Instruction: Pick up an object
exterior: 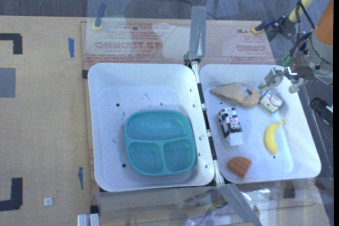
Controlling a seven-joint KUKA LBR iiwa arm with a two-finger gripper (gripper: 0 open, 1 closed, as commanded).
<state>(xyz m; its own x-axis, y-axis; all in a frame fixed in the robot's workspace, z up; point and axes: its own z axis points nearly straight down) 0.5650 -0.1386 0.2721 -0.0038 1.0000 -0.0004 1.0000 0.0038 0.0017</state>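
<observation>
The right bin (310,159) holds several small things. A tan cone-shaped toy (235,93) lies near its back. Beside it sits a small white and red carton (271,101). A black-and-white cow-patterned bottle (230,125) lies in the middle, a yellow banana (272,136) to its right, and an orange waffle piece (239,165) near the front. My gripper (281,81) hangs over the bin's back right part, just above and behind the carton. It is open, with nothing between its fingers.
The left bin (106,87) holds a teal divided plate (159,141). A grey metal bar (197,34) stands behind the ridge between the bins. Yellow and blue cables (296,5) trail at the upper right by the arm.
</observation>
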